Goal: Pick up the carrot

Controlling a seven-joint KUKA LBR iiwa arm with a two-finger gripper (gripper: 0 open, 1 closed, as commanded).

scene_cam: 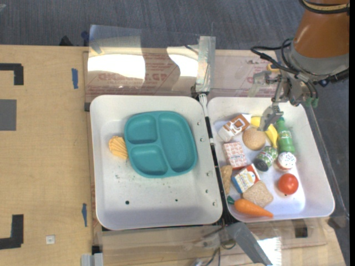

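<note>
With our gripper [271, 118] far across the bin [320, 165] from the carrot [252, 208], finger state unclear, we risk snagging clutter.

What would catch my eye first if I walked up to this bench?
Probably the teal divided plate in the left bin, then the jumble of toy food in the right bin, where the orange carrot lies at the near edge. The arm's gripper hangs over that bin's far end.
</note>
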